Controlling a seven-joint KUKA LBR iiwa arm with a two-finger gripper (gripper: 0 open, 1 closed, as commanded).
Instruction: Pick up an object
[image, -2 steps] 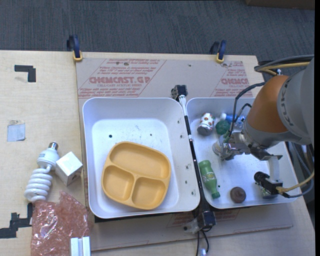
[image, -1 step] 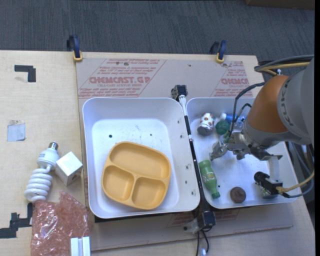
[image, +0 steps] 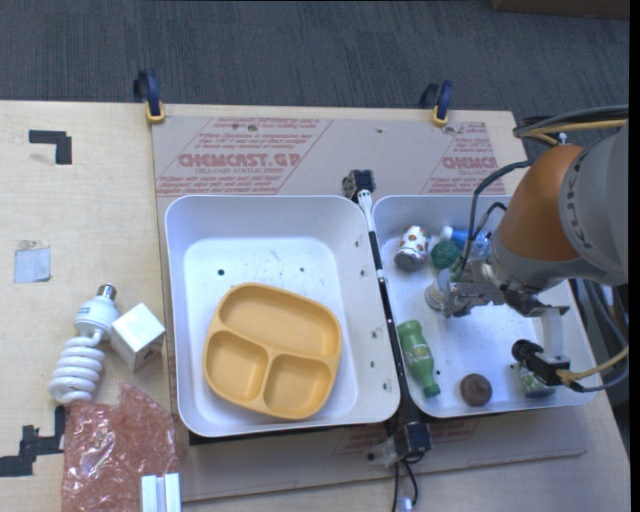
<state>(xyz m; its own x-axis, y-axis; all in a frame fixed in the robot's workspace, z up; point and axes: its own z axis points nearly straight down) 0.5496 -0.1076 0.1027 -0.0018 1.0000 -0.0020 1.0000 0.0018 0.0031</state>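
Observation:
My gripper (image: 446, 298) is low inside the right bin (image: 500, 405), near its left-middle part, under the grey arm with the orange band. Just behind it lie a small white and red can (image: 410, 247), a dark green round thing (image: 443, 254) and a blue thing (image: 458, 238). A green bottle (image: 417, 356) lies in front of the gripper by the bin's left wall. A brown disc (image: 476, 389) rests near the front wall. Nothing is visibly held.
The left bin (image: 190, 260) holds a yellow divided tray (image: 272, 350). Outside the bins, on the bench at the left, lie a spiral light bulb (image: 82, 350), a white cube (image: 138, 335) and a crumpled pink bag (image: 115, 450).

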